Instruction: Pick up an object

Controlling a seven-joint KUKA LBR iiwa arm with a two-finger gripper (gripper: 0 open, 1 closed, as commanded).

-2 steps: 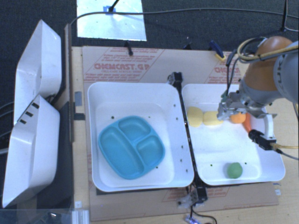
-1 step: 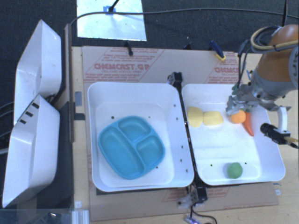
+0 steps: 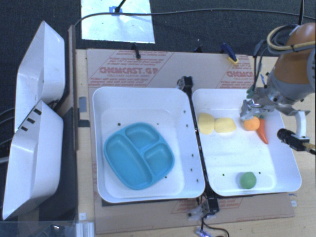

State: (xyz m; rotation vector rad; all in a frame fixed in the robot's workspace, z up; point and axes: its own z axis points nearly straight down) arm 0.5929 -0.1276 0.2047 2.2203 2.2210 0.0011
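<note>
The right bin holds two pale yellow pieces side by side near its left wall. An orange ball and an orange-red carrot lie at the bin's upper right, and a green ball sits near the front. My gripper hangs low at the upper right of this bin, directly over the orange ball and just left of the carrot's top. Its tip hides the ball's upper edge.
In the left bin lies a blue divided plate. A black clamp sits where the two bins meet at the back. Cables and a black part hang off the arm over the right bin's right rim.
</note>
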